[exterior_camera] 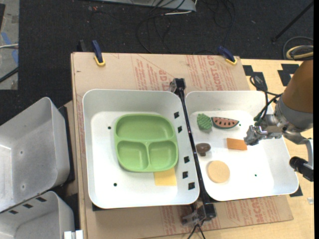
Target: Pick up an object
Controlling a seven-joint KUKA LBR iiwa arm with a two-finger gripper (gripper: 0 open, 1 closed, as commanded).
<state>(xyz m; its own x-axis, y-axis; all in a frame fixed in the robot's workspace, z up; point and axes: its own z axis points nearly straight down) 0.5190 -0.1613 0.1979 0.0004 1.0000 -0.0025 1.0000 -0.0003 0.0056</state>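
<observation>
The right bin [269, 183] holds several small toy foods: a green leafy piece [204, 122], a watermelon slice [225, 122], an orange block [236, 144], a small brown piece [203, 148] and a tan round cookie [218, 172]. My gripper [253, 135] hangs low over the right bin, just right of the orange block and close to its right end. The left bin [99, 183] holds a green divided plate [147, 142] with a yellow square slice [165, 178] at its front edge.
The bins meet at a black divider [188, 138]. Both stand on a cardboard-covered bench [139, 68] held by yellow clamps [99, 59]. A grey plastic tub [30, 143] sits off the bench to the left. The arm's grey body [299, 111] crosses the right bin's right side.
</observation>
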